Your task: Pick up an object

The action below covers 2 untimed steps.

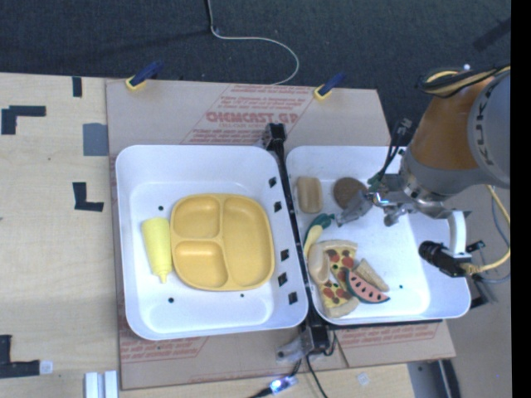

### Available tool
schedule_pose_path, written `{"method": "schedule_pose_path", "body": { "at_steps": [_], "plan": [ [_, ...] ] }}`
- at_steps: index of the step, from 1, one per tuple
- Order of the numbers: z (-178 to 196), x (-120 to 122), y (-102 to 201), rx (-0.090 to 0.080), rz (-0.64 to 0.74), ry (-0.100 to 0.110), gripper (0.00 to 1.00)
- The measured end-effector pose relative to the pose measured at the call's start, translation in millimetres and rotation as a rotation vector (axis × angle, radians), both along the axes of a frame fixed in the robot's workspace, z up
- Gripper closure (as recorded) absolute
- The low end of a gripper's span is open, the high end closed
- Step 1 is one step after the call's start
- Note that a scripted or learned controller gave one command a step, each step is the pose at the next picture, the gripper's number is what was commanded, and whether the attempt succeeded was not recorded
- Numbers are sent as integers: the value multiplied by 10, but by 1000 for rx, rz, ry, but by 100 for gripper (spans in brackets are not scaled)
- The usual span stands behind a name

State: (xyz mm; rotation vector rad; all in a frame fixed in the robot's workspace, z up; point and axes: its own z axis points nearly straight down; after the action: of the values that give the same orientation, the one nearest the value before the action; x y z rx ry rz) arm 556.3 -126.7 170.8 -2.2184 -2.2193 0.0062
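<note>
From the overhead camera I count two white bins on the tabletop (50,247). The left bin (137,168) holds two things — a yellow divided plate (222,241) and a yellow squeeze bottle (157,246) just beside its left edge. The right bin (431,297) holds five: a tan block (309,194), a brown round piece (347,191), a banana (313,240), a pizza slice (330,276) and a watermelon slice (366,284) lying on the pizza. The jaws (358,208) sit low over the right bin, near the brown piece; I cannot tell whether they are spread or pressed together, nor whether they touch anything.
</note>
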Motion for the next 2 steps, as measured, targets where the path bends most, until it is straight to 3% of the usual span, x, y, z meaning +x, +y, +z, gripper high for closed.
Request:
{"method": "schedule_pose_path", "body": {
  "at_steps": [1, 2],
  "plan": [
    [-650, -11, 27, 1, 1, 3, 0],
    [-865, -5, 38, 0, 1, -5, 0]
  ]
}}
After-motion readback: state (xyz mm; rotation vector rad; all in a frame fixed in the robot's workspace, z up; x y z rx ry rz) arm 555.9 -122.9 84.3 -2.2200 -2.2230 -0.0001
